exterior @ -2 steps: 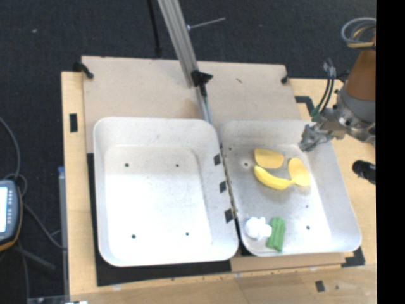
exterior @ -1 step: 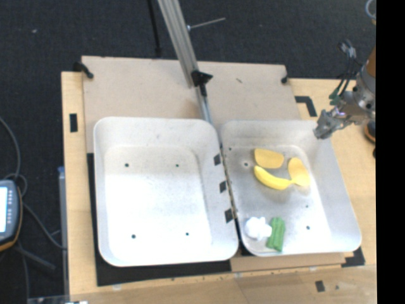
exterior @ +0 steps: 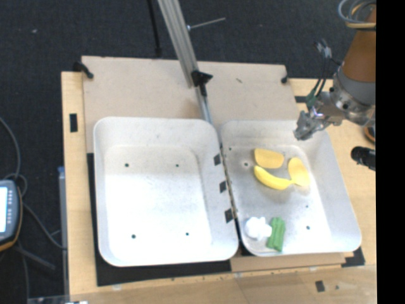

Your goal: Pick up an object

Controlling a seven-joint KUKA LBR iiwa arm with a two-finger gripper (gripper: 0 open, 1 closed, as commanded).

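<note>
1. Nearest the camera, in the right bin (exterior: 329,170), a green block (exterior: 276,234) touches a white lump (exterior: 256,227).
2. Mid-bin lie three yellow pieces (exterior: 273,179); probably light, smooth, curved (likely to slip), so pinch one across its narrow middle.
3. Farthest, the gripper (exterior: 305,129) hovers over the bin's back corner, carrying nothing.

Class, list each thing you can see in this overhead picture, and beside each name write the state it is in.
gripper: above the right bin's far rim, holding nothing
banana: lying in the right bin
yellow pieces: lying beside the banana
green block: lying at the near edge
white object: touching the green block
</note>
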